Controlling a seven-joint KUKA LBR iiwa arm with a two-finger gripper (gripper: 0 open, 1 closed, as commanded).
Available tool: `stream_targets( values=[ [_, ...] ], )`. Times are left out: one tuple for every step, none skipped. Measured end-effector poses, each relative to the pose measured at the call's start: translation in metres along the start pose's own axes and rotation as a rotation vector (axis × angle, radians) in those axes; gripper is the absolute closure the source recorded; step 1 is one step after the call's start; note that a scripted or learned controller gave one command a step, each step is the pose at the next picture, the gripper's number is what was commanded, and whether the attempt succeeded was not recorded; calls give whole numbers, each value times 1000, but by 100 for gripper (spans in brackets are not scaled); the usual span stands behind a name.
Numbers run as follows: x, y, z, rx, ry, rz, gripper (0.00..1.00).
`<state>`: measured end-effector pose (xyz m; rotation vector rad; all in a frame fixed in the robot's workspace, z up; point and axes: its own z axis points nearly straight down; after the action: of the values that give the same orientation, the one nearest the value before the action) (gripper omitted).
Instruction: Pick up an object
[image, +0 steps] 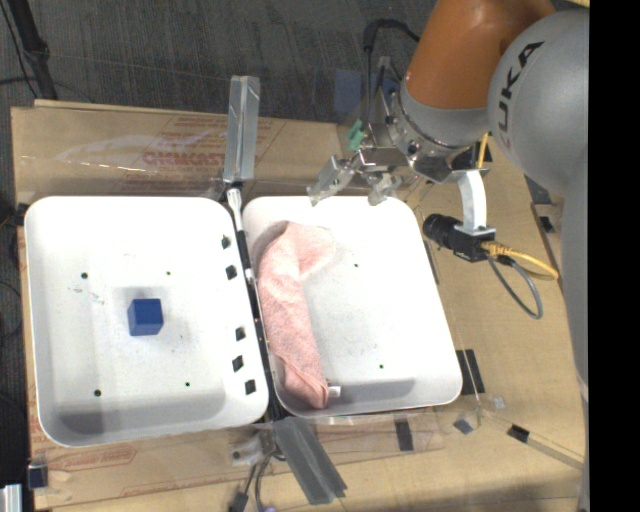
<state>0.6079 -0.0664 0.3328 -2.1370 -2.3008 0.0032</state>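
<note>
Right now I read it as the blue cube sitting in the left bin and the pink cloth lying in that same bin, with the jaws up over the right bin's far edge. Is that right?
Not quite. The blue cube is in the left bin, but the pink cloth lies in the right bin, along its left wall. The camera view shows it. The gripper is over the right bin's far edge, as you said.

A robotics lab: KUKA arm (540, 70) over two white bins (60, 230).

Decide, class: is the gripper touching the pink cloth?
Apart. The camera view shows the gripper open above the right bin's far rim, with bare white floor between it and the pink cloth.
</note>
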Motion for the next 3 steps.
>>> stream_targets(
  values=[
    [17, 19, 144, 6, 0, 114, 0],
    [16, 19, 134, 9, -1, 113, 100],
    [16, 19, 134, 8, -1, 112, 0]
  ],
)
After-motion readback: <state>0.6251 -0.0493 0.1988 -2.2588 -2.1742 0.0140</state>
